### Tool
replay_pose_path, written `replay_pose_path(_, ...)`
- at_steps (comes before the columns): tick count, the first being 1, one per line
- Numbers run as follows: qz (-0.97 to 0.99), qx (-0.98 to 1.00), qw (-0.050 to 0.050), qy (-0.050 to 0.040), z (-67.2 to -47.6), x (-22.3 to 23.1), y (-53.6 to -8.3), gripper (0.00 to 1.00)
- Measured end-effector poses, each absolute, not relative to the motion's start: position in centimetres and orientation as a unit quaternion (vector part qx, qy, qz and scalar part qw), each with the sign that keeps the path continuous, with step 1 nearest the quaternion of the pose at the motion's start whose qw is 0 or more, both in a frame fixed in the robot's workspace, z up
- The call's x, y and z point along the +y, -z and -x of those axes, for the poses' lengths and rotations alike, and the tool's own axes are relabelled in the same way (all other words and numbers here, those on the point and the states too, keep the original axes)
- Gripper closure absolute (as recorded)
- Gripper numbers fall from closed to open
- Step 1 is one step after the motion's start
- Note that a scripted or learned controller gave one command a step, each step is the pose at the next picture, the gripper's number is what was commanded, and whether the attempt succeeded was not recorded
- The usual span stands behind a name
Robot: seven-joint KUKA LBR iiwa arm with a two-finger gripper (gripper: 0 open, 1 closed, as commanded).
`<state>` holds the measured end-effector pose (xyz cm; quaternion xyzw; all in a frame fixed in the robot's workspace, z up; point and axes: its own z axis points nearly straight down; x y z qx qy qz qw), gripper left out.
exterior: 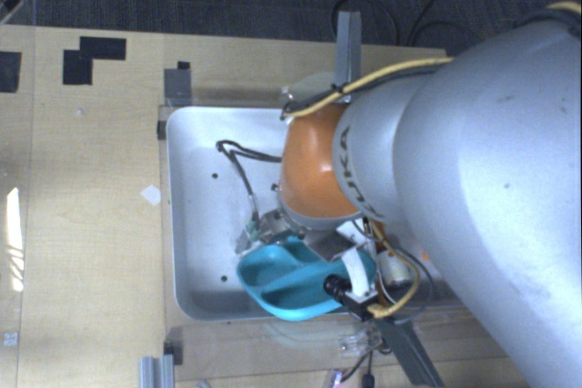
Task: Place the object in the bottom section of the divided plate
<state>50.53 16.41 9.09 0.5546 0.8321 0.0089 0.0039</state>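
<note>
A blue divided plate lies at the near edge of the left white bin, with part of its right side hidden under the arm's wrist. The gripper hangs just above the plate's far-left rim, below the orange band. Small grey and greenish parts show at its tip, too small and crowded to read. I cannot make out any object between them or on the plate's visible sections.
The big grey arm covers the right half of the view, including the right bin. A black cable loops from the wrist over the bin floor. Metal posts stand at the bin corners.
</note>
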Motion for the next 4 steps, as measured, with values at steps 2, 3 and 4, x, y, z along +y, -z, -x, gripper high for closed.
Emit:
replay_pose_path(2, -0.234, 0.972, 0.013, -0.0086, -55.1, 17.2, -10.5, 0.00)
replay_pose_path(3, -0.485, 0.874, 0.010, -0.0107, -59.4, 23.8, -9.7, 0.00)
replay_pose_path(4, -0.543, 0.840, 0.001, -0.0064, -66.3, 16.3, -9.3, 0.00)
